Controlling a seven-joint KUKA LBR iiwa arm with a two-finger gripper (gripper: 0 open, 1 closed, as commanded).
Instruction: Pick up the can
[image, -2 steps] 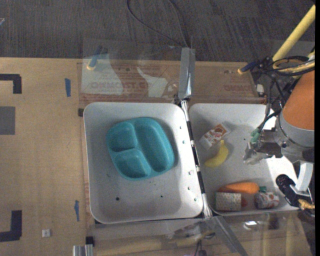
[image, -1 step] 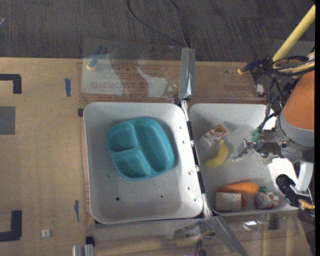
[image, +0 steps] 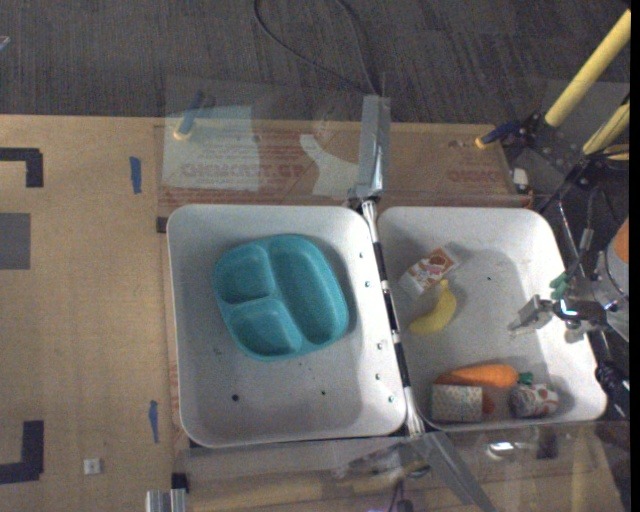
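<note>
White plastic is framing the scene: the can (image: 533, 400) is lying on its side in the right bin's (image: 480, 225) near right corner, beside the carrot (image: 478, 376), while the gripper (image: 552, 312) is hovering just above it, its finger state indiscernible.

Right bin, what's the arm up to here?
The claw hangs over the right bin near its right wall, holding nothing. The can lies on its side in the near right corner, beside the carrot and a small box. A banana and carton lie further back.
</note>
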